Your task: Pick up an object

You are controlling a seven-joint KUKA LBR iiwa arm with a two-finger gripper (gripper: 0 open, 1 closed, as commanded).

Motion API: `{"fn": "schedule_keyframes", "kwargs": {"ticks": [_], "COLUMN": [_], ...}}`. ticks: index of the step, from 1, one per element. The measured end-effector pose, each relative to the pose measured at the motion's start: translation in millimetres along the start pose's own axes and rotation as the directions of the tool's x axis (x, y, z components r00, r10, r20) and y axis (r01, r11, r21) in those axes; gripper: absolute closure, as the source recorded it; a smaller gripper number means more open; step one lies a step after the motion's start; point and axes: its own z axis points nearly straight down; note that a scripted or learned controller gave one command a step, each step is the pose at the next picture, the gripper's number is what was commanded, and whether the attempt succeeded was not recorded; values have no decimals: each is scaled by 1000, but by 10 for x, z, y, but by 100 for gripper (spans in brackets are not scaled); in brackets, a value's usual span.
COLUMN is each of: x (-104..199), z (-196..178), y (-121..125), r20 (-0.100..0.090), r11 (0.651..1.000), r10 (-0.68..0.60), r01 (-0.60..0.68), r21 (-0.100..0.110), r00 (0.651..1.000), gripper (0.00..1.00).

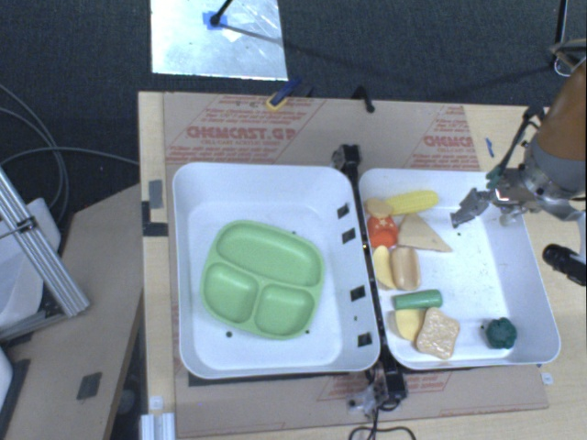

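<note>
I read this as the approach step: nothing is lifted yet. My arm [559, 145] reaches in from the right, and the jaws [470, 207] hang over the upper part of the right bin [537, 291], above bare white floor, a little way right of the food pile. I cannot tell whether the jaws are apart or together; they are small and dark from this angle, and I see nothing between them.

The right bin holds all the candidates. Along its left side sit a corn cob [413, 201], a tomato-like red piece [383, 232], a pale cheese wedge [424, 234], what may be a hot dog bun [404, 267] with a yellow piece [382, 264] just beside it, a green cucumber-like cylinder [417, 298], another yellow piece [405, 323] and a slice of bread [437, 333]. A dark green broccoli-like lump [500, 334] lies alone near the bottom right corner.

The left bin [197, 186] holds a green divided plate [262, 280], with nothing in its compartments.

Next I judge the jaws must shift left toward the wedge or corn cob, the nearest pieces, then come down. The pile is crowded, with pieces touching, so a clean grip there looks tricky; the lone green lump would be easier but lies farther off.
</note>
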Motion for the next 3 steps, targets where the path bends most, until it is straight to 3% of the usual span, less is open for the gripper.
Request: {"fn": "schedule_keyframes", "kwargs": {"ticks": [1, 2, 3], "x": [-247, 611, 1240], "z": [1231, 1168, 113], "y": [-743, -408, -26], "r20": [-1, 8, -2], "r11": [1000, 1000, 1000], "r10": [8, -3, -9], "r01": [-8, 3, 9], "r21": [5, -6, -13], "r00": [1000, 1000, 1000], "gripper": [0, 0, 0]}}
